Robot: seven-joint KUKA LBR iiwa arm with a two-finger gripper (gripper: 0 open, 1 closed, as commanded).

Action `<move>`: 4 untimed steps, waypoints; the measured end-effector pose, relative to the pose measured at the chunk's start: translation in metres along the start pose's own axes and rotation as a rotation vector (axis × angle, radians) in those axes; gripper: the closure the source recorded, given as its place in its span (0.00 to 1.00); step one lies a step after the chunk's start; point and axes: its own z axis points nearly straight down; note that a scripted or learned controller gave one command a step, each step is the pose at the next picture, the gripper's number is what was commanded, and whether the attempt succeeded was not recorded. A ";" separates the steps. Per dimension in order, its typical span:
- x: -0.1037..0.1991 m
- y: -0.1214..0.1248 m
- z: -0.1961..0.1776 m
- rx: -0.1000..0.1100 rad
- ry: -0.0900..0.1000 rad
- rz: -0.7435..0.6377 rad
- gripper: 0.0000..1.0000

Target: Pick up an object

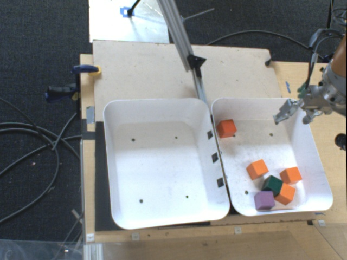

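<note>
Orange cubes (226,128): four, right white plastic bin (314,145); one apart at its upper left
Green cube (273,185): one
Purple cube (264,200): one
Two-finger gripper (294,112): spread open, holding nothing, above bin's upper right

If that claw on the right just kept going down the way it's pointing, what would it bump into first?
Probably the bare white floor of the right bin. The gripper hangs over its far right part, away from the blocks, though depth is hard to judge.

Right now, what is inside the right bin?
Inside the right bin lie four orange cubes, one green cube and one purple cube. Parts of the green cube and the lowest orange cube are covered by neighbours.
</note>
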 end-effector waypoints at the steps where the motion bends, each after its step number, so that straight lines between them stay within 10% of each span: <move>1: 0.015 -0.031 0.118 0.009 0.002 0.002 0.00; 2: 0.014 -0.029 0.114 0.001 0.000 0.002 0.00; 3: 0.039 -0.057 0.193 0.005 0.001 0.002 0.00; 4: 0.038 -0.055 0.179 -0.001 0.000 0.001 1.00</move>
